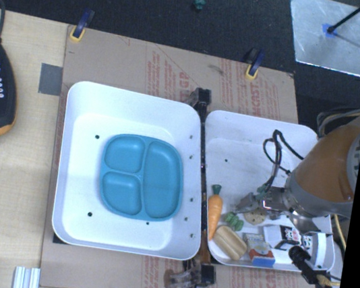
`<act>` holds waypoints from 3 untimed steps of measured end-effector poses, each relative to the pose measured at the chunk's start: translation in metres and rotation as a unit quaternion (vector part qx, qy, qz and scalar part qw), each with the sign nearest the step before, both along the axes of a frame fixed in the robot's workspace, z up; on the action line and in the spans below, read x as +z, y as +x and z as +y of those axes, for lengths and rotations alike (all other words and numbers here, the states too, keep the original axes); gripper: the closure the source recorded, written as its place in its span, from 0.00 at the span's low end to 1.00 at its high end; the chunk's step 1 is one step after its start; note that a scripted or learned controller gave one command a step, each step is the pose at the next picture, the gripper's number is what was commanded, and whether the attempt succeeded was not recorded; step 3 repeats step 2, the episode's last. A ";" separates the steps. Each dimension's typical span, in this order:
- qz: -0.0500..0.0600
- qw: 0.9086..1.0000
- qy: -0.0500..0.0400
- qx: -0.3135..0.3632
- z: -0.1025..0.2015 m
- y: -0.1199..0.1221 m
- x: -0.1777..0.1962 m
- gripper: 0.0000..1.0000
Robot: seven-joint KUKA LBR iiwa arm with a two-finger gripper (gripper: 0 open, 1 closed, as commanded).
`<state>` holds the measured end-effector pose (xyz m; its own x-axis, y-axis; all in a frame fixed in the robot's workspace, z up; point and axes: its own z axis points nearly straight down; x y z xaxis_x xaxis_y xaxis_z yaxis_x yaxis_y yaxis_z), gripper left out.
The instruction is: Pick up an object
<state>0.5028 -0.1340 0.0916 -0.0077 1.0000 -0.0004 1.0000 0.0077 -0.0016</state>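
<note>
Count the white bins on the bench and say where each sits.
2. The left bin holds a blue divided plate; the right bin, touching it, holds the toy food with the arm over it.

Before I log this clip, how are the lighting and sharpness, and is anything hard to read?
Camera view: even, soft light; the blue plate in the left bin is crisp, with faint shadow along the bin walls. The right bin looks slightly washed out. The hand is small and murky under the arm, and the items beside the carrot blur together.
</note>
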 end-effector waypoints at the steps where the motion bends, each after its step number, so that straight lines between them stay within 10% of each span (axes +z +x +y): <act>1: 0.000 1.000 -0.001 0.002 -0.002 0.001 0.010 1.00; 2: 0.000 1.000 -0.001 0.001 -0.002 0.001 0.010 0.00; 3: 0.000 1.000 -0.001 0.001 -0.002 0.001 0.010 0.00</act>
